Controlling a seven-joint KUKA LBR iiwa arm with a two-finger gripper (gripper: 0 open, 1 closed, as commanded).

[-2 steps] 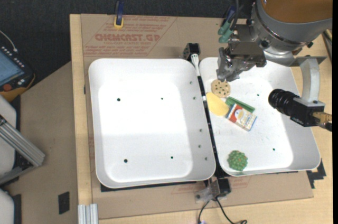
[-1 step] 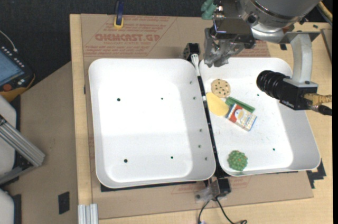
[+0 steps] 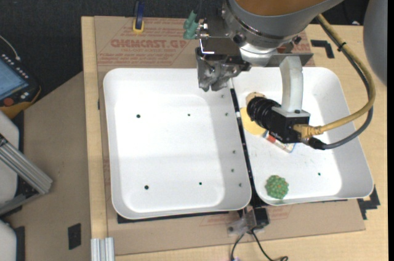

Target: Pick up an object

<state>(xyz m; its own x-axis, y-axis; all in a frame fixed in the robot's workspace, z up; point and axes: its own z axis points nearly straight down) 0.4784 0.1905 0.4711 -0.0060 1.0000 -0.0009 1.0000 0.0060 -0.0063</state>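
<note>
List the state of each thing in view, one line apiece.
Hand: hangs over the far end of the seam between the two bins, nothing visibly in it.
Green ball: lies loose at the right bin's near edge.
Yellow thing: lies in the right bin, partly hidden by the arm's black fitting.
Left bin: flat on the bench.
Right bin: flat beside it.

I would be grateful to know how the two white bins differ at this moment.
The right bin holds a green ball near its front edge and a yellowish object partly hidden by the arm; the left bin shows bare floor. The gripper hangs at the left bin's back right corner. Both are shallow and white.
</note>
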